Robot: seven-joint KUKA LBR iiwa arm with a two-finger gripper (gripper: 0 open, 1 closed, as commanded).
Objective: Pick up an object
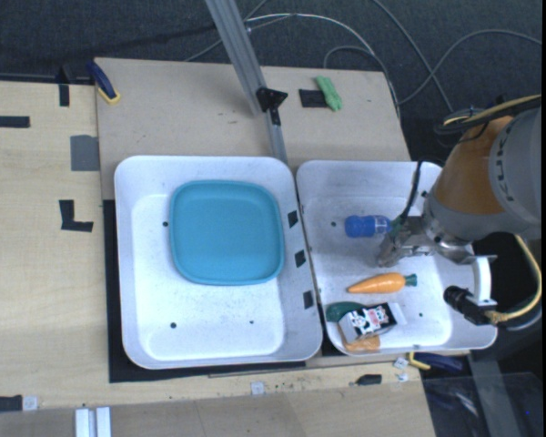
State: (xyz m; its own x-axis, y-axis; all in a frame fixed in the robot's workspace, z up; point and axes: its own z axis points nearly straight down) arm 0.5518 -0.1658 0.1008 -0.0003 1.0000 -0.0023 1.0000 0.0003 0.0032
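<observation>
Looking down on the worktop (209, 107): two shallow white bins sit side by side so the arm (491, 180), reaching in from the right, can cover both.

Left bin (146, 335) carries one large teal plate (226, 231), flat, roughly centred toward the upper part. Flat and wide, so a poor grasp candidate for a two-finger tool, I'd judge.

Right bin (346, 176) has the small stuff, i.e. the likely pick targets:
- blue bottle (366, 226) lying on its side mid-bin
- orange carrot (379, 284) with green tip, lying flat below the bottle
- small black-and-white packet (371, 318) near the bottom edge, with a green bit at its left and an orange scrap just under it

End effector (393, 248) is down inside the right bin, tips between the bottle's right end and the carrot, close to both. Contact with either: can't tell from this angle. Finger opening: can't tell either, the tips read as one dark blob. Nothing visibly held between them, so I wouldn't call anything grasped.

Judgement: descent/approach phase of the pick, bottle or carrot the probable target. Risk: tips land in the gap and close on air, or nudge the bottle so it rolls.

Smaller clutter on the worktop outside the bins: green marker (328, 93) and a yellow-blue clamp (104, 82) at the far edge.
</observation>
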